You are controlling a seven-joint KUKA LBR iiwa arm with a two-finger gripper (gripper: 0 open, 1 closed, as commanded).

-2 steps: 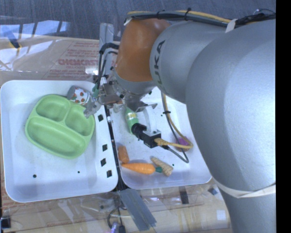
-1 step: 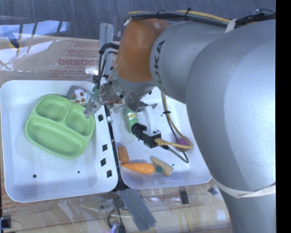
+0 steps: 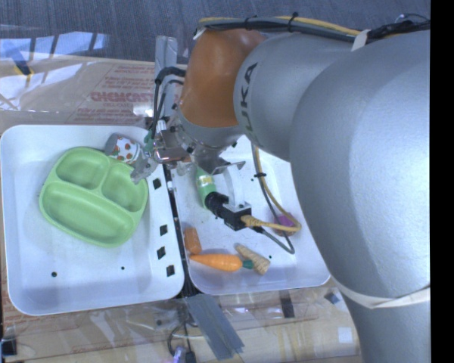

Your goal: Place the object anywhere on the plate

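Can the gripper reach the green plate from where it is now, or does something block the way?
Probably yes. The gripper sits at the upper right rim of the green plate in the left bin, with a small spotted object at it. Nothing stands between them, and the plate's compartments lie open from above.

bench (image 3: 76, 97) — cardboard-brown top | on it: left white bin (image 3: 23, 278) — right white bin (image 3: 303, 267), side by side, touching

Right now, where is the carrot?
The carrot lies in the right bin, near its front edge, between an orange piece and a corn-like toy.
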